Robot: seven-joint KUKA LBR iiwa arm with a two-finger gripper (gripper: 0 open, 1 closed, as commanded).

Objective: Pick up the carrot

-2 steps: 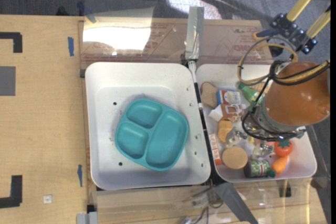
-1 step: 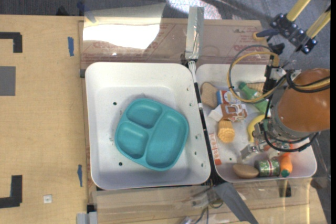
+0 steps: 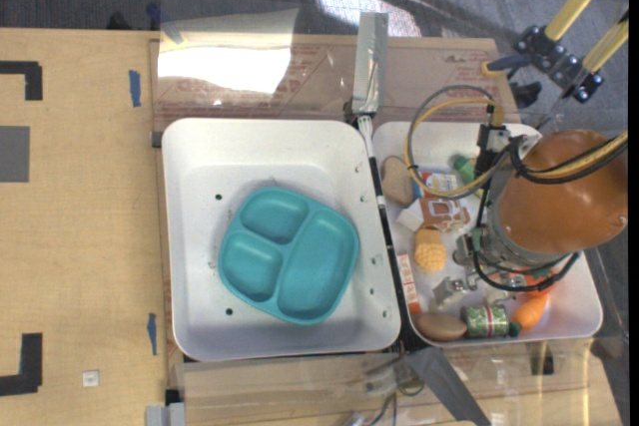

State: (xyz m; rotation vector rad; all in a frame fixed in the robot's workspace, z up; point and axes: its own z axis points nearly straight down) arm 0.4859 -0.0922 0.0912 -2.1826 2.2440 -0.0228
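We can't tell the tool (image 3: 469,282) state; carrot (image 3: 531,309) lower right touches a green can (image 3: 487,319), which may get grabbed instead.

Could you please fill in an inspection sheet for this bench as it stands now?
Surface: two white bins; left bin, right bin.
Job's things: carrot in right bin's near corner, beside the arm.
Clutter: teal divided tray in left bin; yellow corn, green can, brown potato in right bin.
Grippers: gripper low over right bin; jaws unclear.
Cables: yellow and black cables loop above the wrist.
Surroundings: wooden board at left.
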